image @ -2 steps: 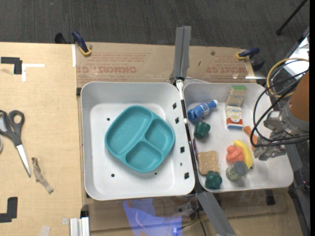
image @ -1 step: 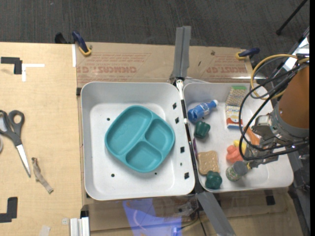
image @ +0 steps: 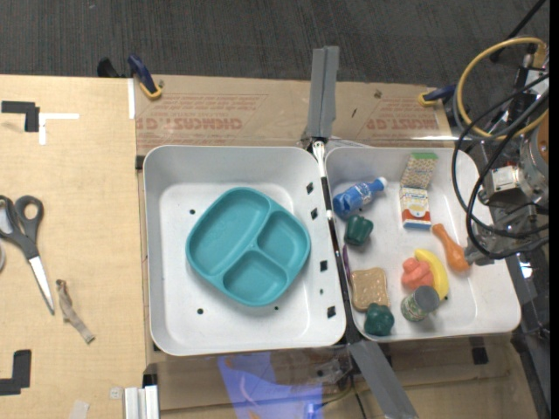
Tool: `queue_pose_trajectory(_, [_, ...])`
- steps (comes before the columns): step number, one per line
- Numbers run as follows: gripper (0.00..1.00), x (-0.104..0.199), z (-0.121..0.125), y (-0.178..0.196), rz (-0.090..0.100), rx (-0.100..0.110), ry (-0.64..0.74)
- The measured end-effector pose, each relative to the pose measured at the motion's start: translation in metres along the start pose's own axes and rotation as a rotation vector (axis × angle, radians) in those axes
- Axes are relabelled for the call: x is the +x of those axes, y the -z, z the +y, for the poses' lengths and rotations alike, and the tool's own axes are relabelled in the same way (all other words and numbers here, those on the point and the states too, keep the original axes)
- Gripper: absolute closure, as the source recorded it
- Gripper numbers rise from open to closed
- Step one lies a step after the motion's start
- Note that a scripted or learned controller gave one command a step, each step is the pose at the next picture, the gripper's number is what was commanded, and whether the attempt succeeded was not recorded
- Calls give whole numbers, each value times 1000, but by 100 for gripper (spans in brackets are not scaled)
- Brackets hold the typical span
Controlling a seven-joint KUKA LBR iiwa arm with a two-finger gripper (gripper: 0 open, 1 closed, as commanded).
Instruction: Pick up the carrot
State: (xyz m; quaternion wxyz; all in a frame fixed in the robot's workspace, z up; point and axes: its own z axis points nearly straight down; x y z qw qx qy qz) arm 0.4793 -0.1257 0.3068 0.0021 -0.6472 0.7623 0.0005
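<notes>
I have the carrot (image: 451, 247) lying in the right-hand bin (image: 489, 319), close to that bin's right wall, with its thin end pointing up toward the juice carton (image: 417, 208) and its fat end down toward the banana (image: 434, 271). The arm sits at the bin's right edge under a tangle of cables, and the gripper (image: 489, 250) seems to be just beside the carrot's fat end; I cannot tell how it is set, as the wrist and cables cover it. As I judge it, the step in hand is the approach and grasp. To do it well I want to come down over the carrot's thicker half, with the closing direction square across its long axis, and low enough to catch the body, not skim the top. The carrot is a smooth orange cone, likely hard plastic, so it may squirt out toward its thin end if squeezed on the taper. The banana, a glossy yellow curve, and the pink lumpy toy (image: 416, 273) beside it lie near the carrot, so I would keep to the side away from them. The bin wall is slick white plastic and close, leaving little room there.
</notes>
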Motion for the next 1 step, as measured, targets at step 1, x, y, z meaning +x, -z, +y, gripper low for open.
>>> queue_pose_trajectory(1, [100,61,-43,34,-1,-1,130])
